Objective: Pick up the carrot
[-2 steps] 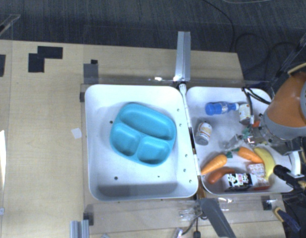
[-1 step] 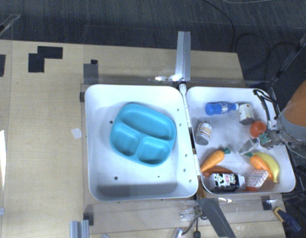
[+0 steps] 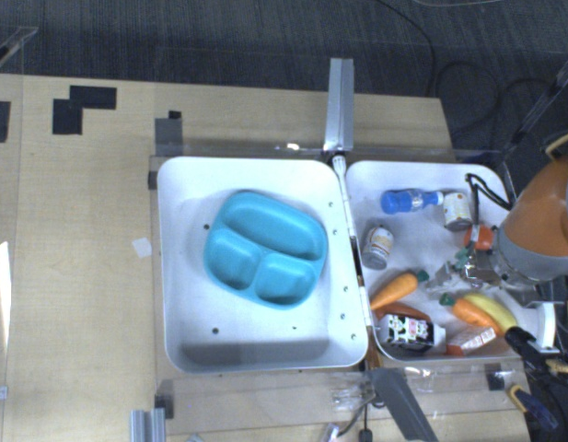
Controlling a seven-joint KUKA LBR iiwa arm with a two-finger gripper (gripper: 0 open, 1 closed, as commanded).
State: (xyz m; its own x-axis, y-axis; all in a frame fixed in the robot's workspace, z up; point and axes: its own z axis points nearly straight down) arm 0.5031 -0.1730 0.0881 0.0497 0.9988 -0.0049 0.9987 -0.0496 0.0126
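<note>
The carrot, orange with a green tip at its right end, lies slanted in the right bin near that bin's left wall. My gripper hangs low over the right bin, a short way to the right of the carrot's green end and apart from it. Nothing shows in its grasp. The arm's orange band sits above it at the frame's right edge.
The right bin also holds a blue bottle, a small can, a white jar, a second orange piece beside a banana, and a dark bottle. A blue divided plate lies in the left bin.
</note>
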